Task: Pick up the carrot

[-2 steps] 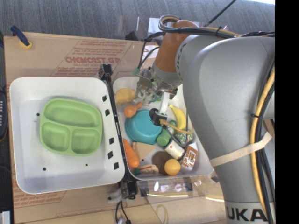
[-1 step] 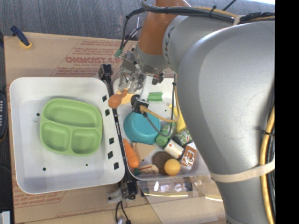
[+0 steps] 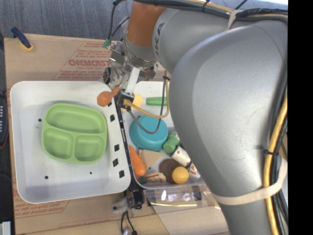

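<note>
Camera view: the carrot (image 3: 137, 162) lies in the right-hand bin (image 3: 147, 88), 7 o'clock of the teal bowl (image 3: 148, 135). The gripper (image 3: 116, 93) hangs at the bowl's 11 o'clock; I cannot tell whether it's clenched.

Orange carrot (image 3: 137, 162), green tray (image 3: 73, 131), teal bowl (image 3: 148, 134).

A brown printed cardboard sheet (image 3: 58, 58) covers the bench and bears two shallow white bins, the left bin (image 3: 19, 131) at 8 o'clock and the right bin (image 3: 146, 88) just beside it toward 5 o'clock, with a blue-and-yellow clamp (image 3: 22, 39) at the sheet's 10 o'clock edge.
</note>
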Tool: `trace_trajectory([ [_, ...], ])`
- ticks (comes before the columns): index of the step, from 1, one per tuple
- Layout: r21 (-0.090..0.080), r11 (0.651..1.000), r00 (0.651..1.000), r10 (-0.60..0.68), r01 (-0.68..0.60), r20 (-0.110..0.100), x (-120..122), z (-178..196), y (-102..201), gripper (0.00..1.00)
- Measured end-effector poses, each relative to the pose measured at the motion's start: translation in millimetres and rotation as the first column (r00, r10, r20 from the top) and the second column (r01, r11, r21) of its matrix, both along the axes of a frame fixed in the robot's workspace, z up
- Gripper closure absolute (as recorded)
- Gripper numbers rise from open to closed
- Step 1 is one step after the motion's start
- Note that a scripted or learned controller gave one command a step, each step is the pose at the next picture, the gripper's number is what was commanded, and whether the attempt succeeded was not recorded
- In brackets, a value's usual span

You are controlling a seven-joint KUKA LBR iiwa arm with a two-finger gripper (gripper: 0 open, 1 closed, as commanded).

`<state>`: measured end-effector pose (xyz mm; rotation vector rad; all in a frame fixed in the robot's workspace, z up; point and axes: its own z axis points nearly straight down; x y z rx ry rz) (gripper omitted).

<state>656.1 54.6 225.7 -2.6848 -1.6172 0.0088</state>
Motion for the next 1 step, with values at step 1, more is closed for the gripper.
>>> trace_trajectory([
  [1, -0.003, 1.0, 1.0, 0.0, 0.0, -0.003, -0.5, -1.0, -1.6, 0.0],
])
